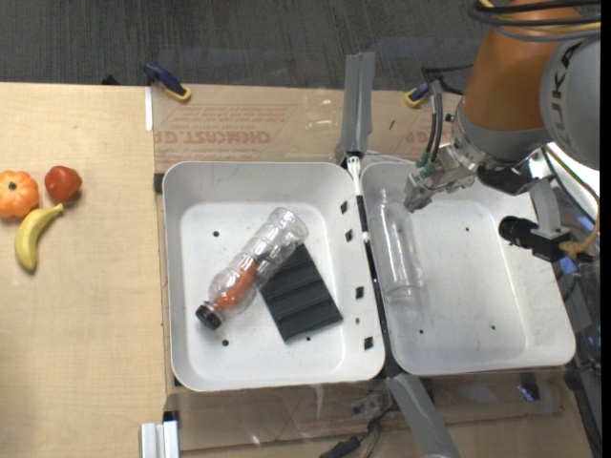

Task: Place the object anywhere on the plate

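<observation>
The bench (76, 351) carries two white bins, the left bin (181, 284) holding a clear plastic bottle (250, 267) lying against a black ribbed plate (301, 296), the right bin (477, 342) holding a clear glass (401, 251) below the gripper (417, 195).
</observation>
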`<state>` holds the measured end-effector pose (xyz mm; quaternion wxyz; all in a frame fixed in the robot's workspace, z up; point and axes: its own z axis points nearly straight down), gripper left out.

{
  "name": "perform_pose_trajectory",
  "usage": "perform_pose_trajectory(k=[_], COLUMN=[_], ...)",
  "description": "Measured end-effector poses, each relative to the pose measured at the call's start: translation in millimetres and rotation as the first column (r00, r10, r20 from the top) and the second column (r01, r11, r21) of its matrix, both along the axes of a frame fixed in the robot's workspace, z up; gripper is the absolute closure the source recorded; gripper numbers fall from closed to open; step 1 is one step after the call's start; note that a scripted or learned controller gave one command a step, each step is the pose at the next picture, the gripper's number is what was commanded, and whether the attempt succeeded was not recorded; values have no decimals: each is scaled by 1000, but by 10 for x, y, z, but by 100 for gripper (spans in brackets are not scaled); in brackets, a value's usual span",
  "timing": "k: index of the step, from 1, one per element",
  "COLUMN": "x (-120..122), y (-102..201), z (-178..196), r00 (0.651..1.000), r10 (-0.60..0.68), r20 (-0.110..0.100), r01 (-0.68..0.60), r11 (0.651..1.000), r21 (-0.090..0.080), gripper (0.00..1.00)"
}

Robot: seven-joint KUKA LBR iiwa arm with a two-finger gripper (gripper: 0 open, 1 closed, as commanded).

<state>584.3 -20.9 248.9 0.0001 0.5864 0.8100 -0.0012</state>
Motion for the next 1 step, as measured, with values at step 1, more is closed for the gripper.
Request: perform_pose_trajectory(k=[1], x=[-345], y=[584], z=[-585], r00=[988], r10=[-154], r20=[-1], r01=[154], r11=[988], r21=[0], gripper=[100])
